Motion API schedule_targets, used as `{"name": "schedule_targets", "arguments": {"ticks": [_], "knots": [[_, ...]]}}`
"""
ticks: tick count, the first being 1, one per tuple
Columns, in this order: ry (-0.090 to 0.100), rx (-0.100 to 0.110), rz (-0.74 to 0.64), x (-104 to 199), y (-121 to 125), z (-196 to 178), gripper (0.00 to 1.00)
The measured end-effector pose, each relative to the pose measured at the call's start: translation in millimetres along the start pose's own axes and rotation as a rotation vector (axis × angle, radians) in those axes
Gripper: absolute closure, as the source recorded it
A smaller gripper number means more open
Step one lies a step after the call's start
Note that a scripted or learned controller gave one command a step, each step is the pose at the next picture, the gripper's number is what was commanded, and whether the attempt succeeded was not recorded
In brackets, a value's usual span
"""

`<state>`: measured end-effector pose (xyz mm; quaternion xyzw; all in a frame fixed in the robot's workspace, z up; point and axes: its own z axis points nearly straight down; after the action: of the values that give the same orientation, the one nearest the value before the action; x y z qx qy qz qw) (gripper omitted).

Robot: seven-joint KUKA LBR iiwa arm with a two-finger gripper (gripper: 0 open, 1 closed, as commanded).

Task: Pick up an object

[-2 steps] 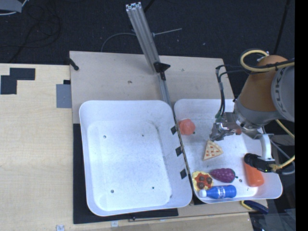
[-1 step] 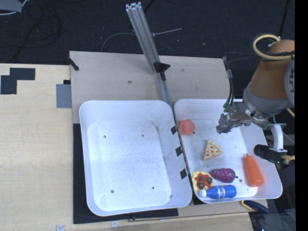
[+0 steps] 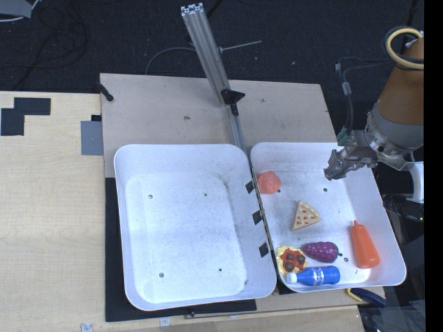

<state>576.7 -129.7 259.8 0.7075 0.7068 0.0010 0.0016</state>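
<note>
A pale worktop (image 3: 48, 206) is carrying a tan board (image 3: 173, 109), and two shallow white bins are sitting side by side on it. The left bin (image 3: 138, 185) is touching the right bin (image 3: 360, 185) along their shared edge, over a black mat (image 3: 112, 254).

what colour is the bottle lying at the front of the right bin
Blue with a white cap, the bottle shows best in the camera view, beside the purple grapes.
</note>
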Motion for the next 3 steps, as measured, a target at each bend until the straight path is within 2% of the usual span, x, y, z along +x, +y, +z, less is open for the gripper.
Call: {"name": "schedule_targets", "arguments": {"ticks": [1,3], "knots": [[0.002,0.005,-0.004,49,20,16,1.00],[0.001,0.004,-0.004,152,57,7,1.00]]}}
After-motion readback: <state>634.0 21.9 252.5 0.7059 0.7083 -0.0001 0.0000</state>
